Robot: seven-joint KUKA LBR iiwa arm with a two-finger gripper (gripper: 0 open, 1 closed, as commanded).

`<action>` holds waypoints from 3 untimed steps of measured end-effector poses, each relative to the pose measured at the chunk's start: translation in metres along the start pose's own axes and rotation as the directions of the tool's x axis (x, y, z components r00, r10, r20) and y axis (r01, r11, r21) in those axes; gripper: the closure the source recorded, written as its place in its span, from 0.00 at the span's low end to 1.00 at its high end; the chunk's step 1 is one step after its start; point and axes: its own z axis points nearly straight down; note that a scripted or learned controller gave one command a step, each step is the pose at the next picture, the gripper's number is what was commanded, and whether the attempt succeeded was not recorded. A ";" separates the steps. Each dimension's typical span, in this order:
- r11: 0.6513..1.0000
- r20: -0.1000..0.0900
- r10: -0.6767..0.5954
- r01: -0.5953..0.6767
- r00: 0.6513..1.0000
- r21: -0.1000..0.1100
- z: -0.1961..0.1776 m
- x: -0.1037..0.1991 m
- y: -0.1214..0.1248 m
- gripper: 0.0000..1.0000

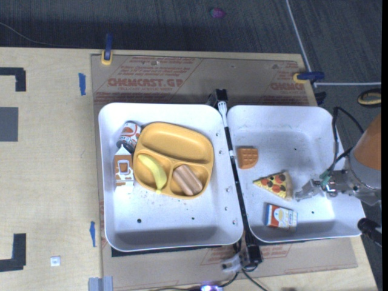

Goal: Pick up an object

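In the right bin [285, 123] lie an orange waffle piece [247, 157], a toy pizza slice [274, 184] and a small white and orange carton [280, 216]. My gripper [308, 189] hangs low over this bin's right part, just right of the pizza slice and above the carton. Nothing shows in its grasp. The grey wrist and orange band [370, 150] reach in from the right edge.
The left bin [163, 223] holds a yellow divided plate [176, 141] with a banana [154, 171] and a sausage [188, 179] in it. A can [128, 137] and an orange carton [123, 168] lie by its left wall. A black ridge [233, 180] separates the bins.
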 end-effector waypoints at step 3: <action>1.000 0.010 0.003 -0.003 1.000 -0.016 0.013 0.087 0.003 0.00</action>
